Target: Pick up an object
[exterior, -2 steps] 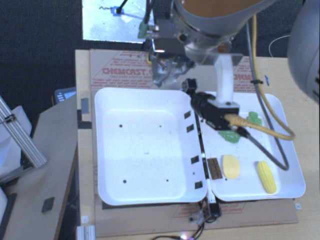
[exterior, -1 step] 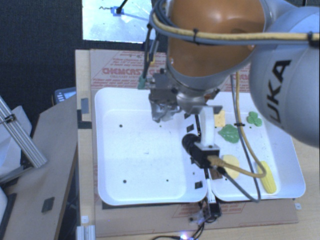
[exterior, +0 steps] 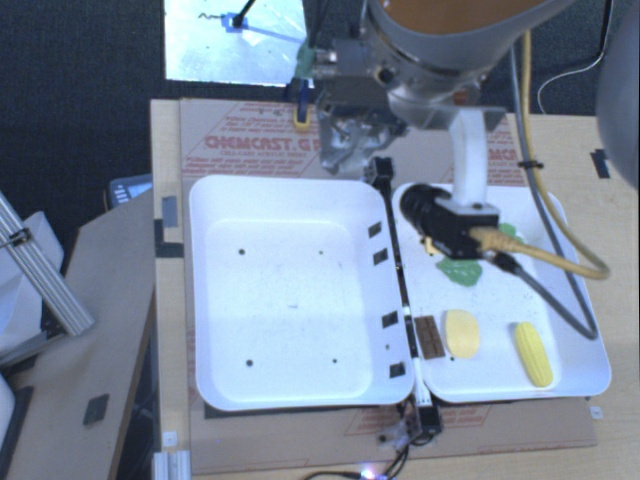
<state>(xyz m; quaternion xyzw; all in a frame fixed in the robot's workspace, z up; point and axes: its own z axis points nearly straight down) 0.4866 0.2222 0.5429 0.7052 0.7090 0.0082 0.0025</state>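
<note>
Pincer (exterior: 347, 153): by far corner of left white bin (exterior: 290, 268); open or closed, cannot tell
Right white bin (exterior: 490, 378): yellow corn cob (exterior: 533, 353); pale yellow disc (exterior: 461, 333); brown rectangular block (exterior: 430, 336)

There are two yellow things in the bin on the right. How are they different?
The pale yellow piece is short and rounded; the bright yellow piece is longer and thinner. The pale yellow piece is lighter in colour; the bright yellow piece is stronger yellow. The pale yellow piece lies beside the brown block; the bright yellow piece lies further from it. Both lie flat in the right bin, near its front edge.
</note>
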